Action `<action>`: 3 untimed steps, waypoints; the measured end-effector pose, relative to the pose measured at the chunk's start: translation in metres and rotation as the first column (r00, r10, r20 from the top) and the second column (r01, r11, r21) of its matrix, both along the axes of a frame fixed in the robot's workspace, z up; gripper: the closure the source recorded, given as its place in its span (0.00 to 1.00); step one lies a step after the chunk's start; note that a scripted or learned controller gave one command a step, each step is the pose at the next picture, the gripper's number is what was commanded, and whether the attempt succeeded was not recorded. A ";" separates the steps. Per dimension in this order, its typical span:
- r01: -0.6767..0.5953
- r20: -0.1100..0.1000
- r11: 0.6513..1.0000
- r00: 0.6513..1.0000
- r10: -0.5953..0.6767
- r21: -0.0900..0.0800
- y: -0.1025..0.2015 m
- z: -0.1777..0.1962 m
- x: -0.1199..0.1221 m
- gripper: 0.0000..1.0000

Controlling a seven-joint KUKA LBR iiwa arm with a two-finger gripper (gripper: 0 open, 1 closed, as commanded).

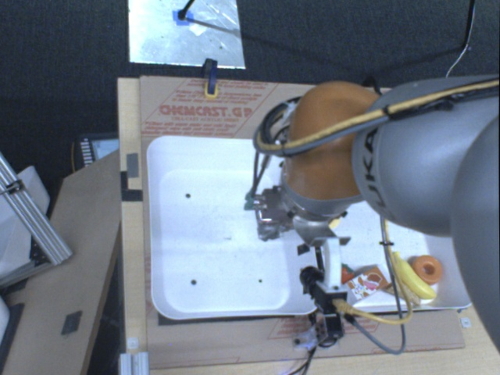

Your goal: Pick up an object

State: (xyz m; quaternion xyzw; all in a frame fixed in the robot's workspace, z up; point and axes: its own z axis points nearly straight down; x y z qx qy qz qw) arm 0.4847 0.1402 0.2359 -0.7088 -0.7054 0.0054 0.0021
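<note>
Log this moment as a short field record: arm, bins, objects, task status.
arm: grey with orange band, reaching in from the right, over the seam between the bins
left bin: white tray
right bin: white tray, largely covered by the arm
objects: banana, orange round piece, red-and-white packet, all in the right bin's near corner
gripper: hidden below the wrist, state unclear
task status: no grasp visible
</note>
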 end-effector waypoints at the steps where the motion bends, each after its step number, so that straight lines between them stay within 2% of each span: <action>1: -0.006 0.013 1.000 1.000 0.006 0.006 0.004 0.016 0.003 1.00; 3: -0.007 0.015 1.000 1.000 0.006 0.007 0.004 0.037 0.004 1.00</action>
